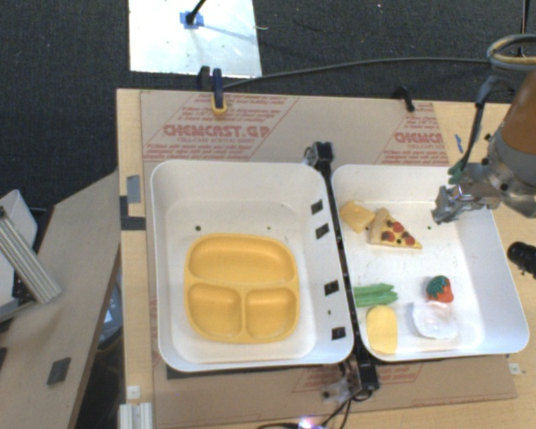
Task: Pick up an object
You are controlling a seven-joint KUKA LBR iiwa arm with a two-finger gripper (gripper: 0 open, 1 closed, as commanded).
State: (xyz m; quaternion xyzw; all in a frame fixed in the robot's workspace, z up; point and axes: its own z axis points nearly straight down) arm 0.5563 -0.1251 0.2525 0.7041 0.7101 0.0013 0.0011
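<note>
- Camera view: 2 shallow white bins sit side by side on a bench, edges touching along a black strip down the middle.
- The left bin holds 1 thing: a yellow divided tray with 3 compartments, 1 wide one at the far side and 2 smaller ones at the near side, lying flat near the bin's centre.
- The right bin holds several toy foods. A yellow cheese wedge lies at its far left, just beside a pizza slice with red dots on top.
- Nearer the camera, a green bean pod lies against the bin's left wall, with a yellow oval piece just below it.
- To their right, a strawberry with a green cap sits touching a white round piece.
- The gripper hangs over the far right part of the right bin, near the pizza slice but apart from it; nothing is visible between its fingers, and I cannot tell how wide they are.
- The grey arm with its orange band enters from the right.
- Writing: the brown sheet under the bins carries red print reading "CHEMCAST GP", repeated partly at the far right.
- A blue clamp grips the sheet's far edge.
</note>
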